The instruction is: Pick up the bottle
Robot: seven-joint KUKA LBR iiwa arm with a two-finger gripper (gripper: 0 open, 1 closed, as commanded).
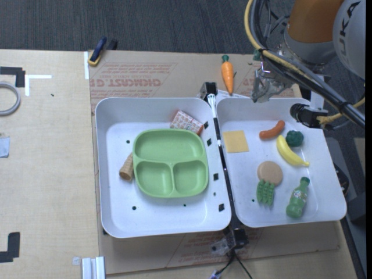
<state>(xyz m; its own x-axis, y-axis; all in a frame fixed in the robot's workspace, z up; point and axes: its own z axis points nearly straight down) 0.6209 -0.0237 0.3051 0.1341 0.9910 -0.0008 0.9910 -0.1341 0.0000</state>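
The green bottle (297, 197) lies tilted in the near right corner of the right bin (325, 215), cap toward the far side, just beside a green ridged piece (266, 192) whose kind is hard to make out. Above that piece sits a round tan disc (269, 172); further back are a banana (290, 152), a dark green broccoli-like lump (294, 138), a red sausage (272, 130) and a flat yellow square (236, 141). The end effector (265, 90) hangs over the far rim of the right bin, well apart from the bottle, with nothing seen between its fingers — whether they stand wide or narrow cannot be told, since the metal parts blur together against the cardboard. The arm (317, 16) above it is cut off by the top and right edges, and cables (256, 16) loop across it. In the left bin (110, 214) a green divided plate (171, 163) covers part of a patterned packet (186, 121), so only the packet's far corner shows; a tan cork-like piece (127, 168) lies touching the plate's left rim. A toy carrot (227, 74) rests on the cardboard behind the bins, on the table (46, 185), and a blue-and-yellow item (97, 51) sits at the table's far edge — too small to identify.
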